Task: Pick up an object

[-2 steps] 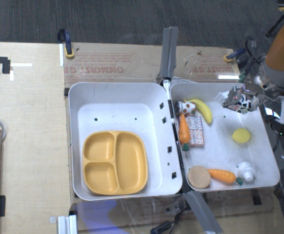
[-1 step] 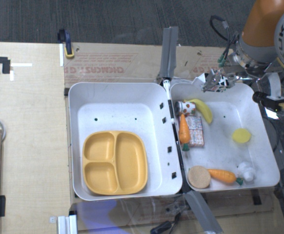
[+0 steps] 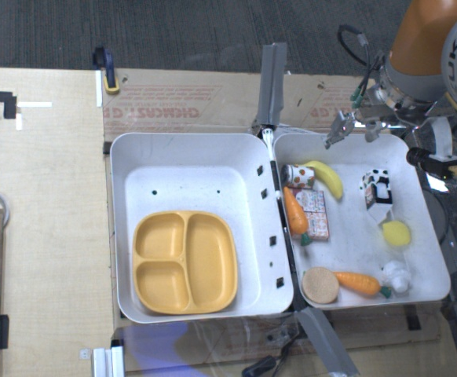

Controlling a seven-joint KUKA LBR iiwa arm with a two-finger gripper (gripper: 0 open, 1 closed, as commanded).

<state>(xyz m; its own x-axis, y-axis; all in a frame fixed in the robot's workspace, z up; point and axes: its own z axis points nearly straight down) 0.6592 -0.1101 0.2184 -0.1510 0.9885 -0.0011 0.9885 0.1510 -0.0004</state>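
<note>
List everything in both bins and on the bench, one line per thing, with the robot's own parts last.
Left bin: 1, white, left of the divider.
Plate: 1, yellow, three sections, in the left bin.
Right bin: 1, white.
Banana: 1, yellow, right bin, far left.
Carrots: 2, orange, right bin; one along the left wall, one near the front.
Small box: 1, red and white, beside the left carrot.
Cookie: 1, tan, front left.
Lemon: 1, yellow, right side.
Cow toy: 1, black and white.
Arm: 1, grey and orange, upper right.
Hand: 1, above the right bin's far edge.
</note>
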